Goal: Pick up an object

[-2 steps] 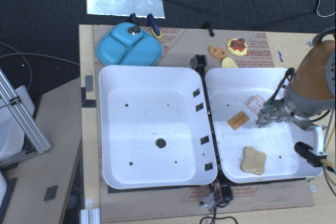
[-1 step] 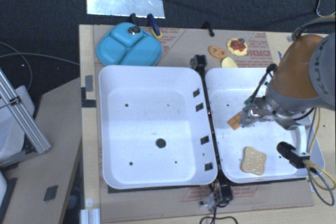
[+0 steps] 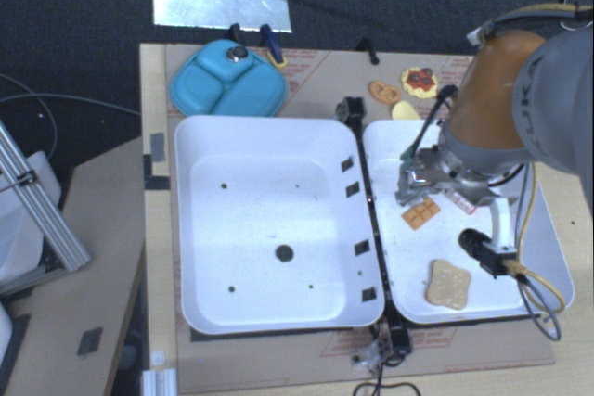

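My gripper (image 3: pixel 415 187) hangs low over the right bin (image 3: pixel 548 250), near its left side. An orange waffle-shaped piece (image 3: pixel 420 214) lies on the bin floor just below and right of the gripper. A tan slice of toast (image 3: pixel 448 284) rests near the bin's front. The arm's orange band (image 3: pixel 497 93) and grey wrist cover the bin's back part. From this angle the fingertips are too small and dark to read.
The left bin (image 3: pixel 213 153) has a dark spot (image 3: pixel 284 253) on its floor. Behind the bins lie a blue lidded tray (image 3: pixel 228 81), a small pizza toy (image 3: pixel 419 81), an orange cookie (image 3: pixel 383 92) and a yellow piece (image 3: pixel 405 111). Cables (image 3: pixel 534 278) trail off the right bin's edge.
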`<state>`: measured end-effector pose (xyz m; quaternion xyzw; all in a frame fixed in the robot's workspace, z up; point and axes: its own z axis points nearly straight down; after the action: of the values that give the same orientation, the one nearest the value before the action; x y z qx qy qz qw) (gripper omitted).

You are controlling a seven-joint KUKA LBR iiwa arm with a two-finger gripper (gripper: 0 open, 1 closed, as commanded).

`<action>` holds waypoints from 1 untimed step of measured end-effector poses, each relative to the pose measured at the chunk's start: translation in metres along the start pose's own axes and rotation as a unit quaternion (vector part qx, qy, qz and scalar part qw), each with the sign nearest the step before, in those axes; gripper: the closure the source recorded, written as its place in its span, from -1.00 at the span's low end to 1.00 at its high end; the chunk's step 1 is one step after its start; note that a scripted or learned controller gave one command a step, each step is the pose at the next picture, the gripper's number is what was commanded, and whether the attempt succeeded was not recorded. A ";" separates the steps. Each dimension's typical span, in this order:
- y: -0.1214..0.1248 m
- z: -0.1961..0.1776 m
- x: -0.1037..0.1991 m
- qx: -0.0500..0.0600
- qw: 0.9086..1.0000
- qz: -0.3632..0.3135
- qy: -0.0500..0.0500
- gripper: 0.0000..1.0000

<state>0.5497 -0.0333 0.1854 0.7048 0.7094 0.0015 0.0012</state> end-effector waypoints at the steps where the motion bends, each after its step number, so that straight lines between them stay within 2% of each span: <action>1: -0.064 0.001 0.031 0.003 1.000 0.000 0.001 1.00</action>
<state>0.4851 -0.0022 0.1839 0.7049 0.7093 -0.0004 -0.0018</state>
